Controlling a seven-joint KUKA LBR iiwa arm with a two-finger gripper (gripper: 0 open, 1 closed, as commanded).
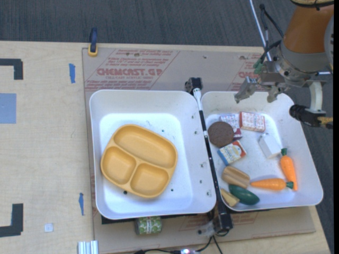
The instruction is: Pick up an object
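Right bin point(312, 194) is packed with toy food. Pincer point(258, 91) spread, nothing in it; below it, the cookie point(221, 134) and cartons crowd together, so it'll probably snag two.

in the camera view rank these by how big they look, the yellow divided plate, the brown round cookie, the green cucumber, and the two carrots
1. Yellow divided plate, by far the largest.
2. Brown round cookie.
3. The carrot lying flat and the carrot by the bin's right wall look about alike; not ranked against each other.
4. Green cucumber, partly hidden, so unsure.
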